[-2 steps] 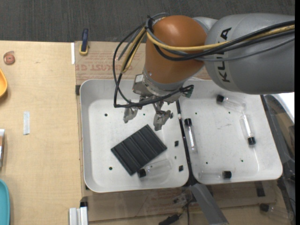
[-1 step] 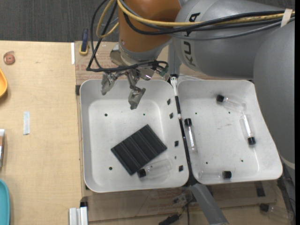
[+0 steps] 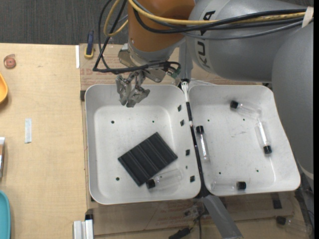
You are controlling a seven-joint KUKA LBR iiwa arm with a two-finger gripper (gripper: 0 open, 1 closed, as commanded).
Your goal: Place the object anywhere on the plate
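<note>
The grey arm [image 3: 239, 29] fills the top of the view, carrying the gripper [image 3: 130, 94] over the left bin's [image 3: 99, 108] far end, apparently clenched on nothing, probably poised to reach down. The plate [image 3: 147, 158], a dark ribbed slab, lies askew nearer the front. A clear, black-capped tube [image 3: 164, 179] touches its lower corner; similar tubes [image 3: 262, 137] sit in the right bin [image 3: 279, 178].

Light wooden worktop [image 3: 45, 108] carries two shallow white plastic bins [image 3: 94, 148] side by side. Small clear strip [image 3: 28, 131] lies on bare wood left of bins; orange curved edge [image 3: 2, 91] farther left.
</note>
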